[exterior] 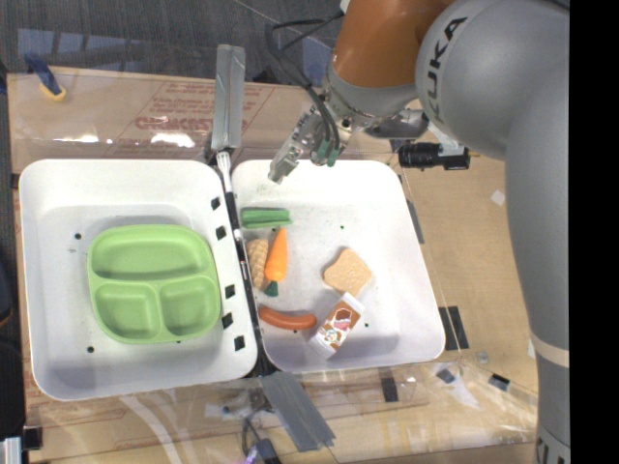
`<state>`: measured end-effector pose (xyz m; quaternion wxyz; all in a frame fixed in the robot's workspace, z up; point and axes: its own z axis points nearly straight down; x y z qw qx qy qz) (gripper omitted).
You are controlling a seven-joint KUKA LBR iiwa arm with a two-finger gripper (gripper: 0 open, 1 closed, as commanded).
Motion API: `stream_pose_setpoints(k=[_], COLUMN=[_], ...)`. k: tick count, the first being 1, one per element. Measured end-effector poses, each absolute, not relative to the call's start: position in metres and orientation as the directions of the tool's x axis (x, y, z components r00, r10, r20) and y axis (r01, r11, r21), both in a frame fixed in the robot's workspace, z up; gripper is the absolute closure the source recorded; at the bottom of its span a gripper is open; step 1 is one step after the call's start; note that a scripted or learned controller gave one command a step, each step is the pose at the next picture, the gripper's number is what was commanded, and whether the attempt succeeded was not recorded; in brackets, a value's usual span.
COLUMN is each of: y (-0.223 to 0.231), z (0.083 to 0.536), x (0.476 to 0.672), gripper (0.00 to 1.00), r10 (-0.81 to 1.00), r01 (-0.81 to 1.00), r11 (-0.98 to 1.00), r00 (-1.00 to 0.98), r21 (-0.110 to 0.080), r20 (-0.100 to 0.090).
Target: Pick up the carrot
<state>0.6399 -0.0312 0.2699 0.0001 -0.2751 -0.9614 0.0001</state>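
The carrot (277, 254) is orange with a green stem end, lying upright-ish along the left side of the right bin (387, 201). It rests beside a tan corn-like piece (257, 261) and just below a green vegetable (264, 217). My gripper (302, 153) hangs above the bin's back left corner, well above and behind the carrot. Its fingers point down and to the left with nothing between them, and they look open.
The right bin also holds a slice of bread (347, 273), a red sausage (286, 319) and a small carton (338, 325). The left bin (48, 211) holds a green divided plate (153, 281). A grey bar (228, 100) stands between the bins at the back.
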Motion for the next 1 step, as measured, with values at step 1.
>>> stream_pose_setpoints(k=[1], y=[-0.0084], z=[0.267], x=[0.6275], gripper=[1.0], r10=[0.545], r01=[0.545], r11=[0.838], r00=[-0.838], r21=[-0.001], r20=[0.001])
